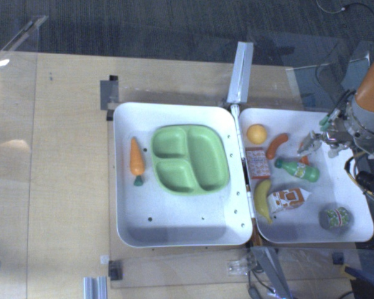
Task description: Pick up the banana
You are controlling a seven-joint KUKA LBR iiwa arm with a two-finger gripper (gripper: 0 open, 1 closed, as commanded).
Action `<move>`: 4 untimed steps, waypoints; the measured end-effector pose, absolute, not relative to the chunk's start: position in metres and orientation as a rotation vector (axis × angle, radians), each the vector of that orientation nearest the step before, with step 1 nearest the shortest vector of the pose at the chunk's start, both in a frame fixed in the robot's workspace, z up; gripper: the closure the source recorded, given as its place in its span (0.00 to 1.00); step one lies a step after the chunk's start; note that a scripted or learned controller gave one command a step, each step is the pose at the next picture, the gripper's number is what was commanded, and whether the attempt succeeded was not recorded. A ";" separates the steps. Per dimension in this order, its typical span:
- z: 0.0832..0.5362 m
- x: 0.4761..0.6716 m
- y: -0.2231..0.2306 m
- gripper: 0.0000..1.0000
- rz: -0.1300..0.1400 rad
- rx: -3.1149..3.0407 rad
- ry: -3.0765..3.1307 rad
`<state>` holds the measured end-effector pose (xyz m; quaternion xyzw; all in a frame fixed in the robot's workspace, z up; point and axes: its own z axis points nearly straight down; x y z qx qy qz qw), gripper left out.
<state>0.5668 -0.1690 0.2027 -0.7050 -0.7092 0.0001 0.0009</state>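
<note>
Banana lying untouched in the right bin, claw hovering well apart from it.

The banana is lying against the left wall of the right bin, just below a small printed card and touching a little carton. It is looking short, curved and plain yellow, darker at its lower tip. It is probably light, smooth and rather slippery, likely a firm toy, so gripping across its thick middle, fingers closing on the two long sides, seems safest; the wall and the carton are leaving little room. The gripper is hanging over the bin's upper part, near a green bottle, its fingers appearing spread and holding nothing.
</note>
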 end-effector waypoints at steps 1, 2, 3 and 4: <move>0.109 0.576 -0.205 0.00 -0.022 -2.347 -2.120; 0.117 0.579 -0.203 1.00 -0.028 -2.344 -2.123; 0.087 0.673 -0.183 1.00 -0.007 -1.955 -2.472; 0.123 0.671 -0.205 1.00 -0.004 -1.873 -2.528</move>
